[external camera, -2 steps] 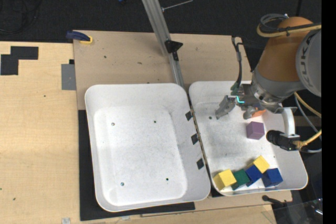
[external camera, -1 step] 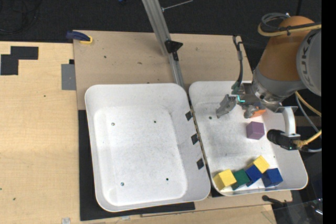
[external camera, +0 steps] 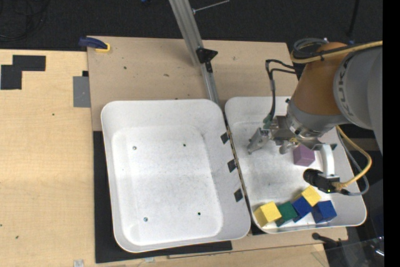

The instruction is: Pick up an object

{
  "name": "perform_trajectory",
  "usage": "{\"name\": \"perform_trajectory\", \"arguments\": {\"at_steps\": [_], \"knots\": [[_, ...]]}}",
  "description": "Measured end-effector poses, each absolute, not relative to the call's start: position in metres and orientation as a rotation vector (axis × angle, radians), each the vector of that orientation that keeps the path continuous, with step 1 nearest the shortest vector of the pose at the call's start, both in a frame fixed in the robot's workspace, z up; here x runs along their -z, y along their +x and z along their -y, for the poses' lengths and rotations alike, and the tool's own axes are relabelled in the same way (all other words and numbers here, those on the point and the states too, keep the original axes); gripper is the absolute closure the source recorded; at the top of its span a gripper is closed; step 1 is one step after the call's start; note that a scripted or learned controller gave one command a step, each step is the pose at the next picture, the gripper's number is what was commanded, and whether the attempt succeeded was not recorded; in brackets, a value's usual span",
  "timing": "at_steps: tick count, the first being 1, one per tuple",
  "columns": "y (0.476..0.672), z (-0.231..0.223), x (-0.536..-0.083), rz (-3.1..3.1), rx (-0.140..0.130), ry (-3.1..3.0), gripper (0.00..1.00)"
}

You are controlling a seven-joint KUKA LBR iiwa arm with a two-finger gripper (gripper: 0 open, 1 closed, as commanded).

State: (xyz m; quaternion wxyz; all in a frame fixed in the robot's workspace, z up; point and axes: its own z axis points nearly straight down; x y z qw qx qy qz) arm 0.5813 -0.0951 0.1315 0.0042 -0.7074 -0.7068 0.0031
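The left bin (external camera: 165, 175) sits on the worktop (external camera: 44, 153) at about 9 o'clock. In the right bin (external camera: 262, 115), the end effector (external camera: 270, 142) hangs with its fingers spread open, gripping nothing. A purple block (external camera: 304, 156) lies just beside it at 3 o'clock. Yellow (external camera: 269, 213), green (external camera: 288, 212) and blue blocks (external camera: 324, 211) cluster at 5 o'clock.
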Motion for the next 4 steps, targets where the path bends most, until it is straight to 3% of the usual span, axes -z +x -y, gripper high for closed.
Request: {"name": "perform_trajectory", "arguments": {"at_steps": [1, 2, 4], "knots": [[0.582, 0.094, -0.092, 2.217, -0.001, -2.223, 0.00], [0.582, 0.096, -0.102, 2.207, 0.000, -2.231, 1.00], [0.592, 0.108, -0.199, 2.223, 0.003, -2.224, 1.00]]}}
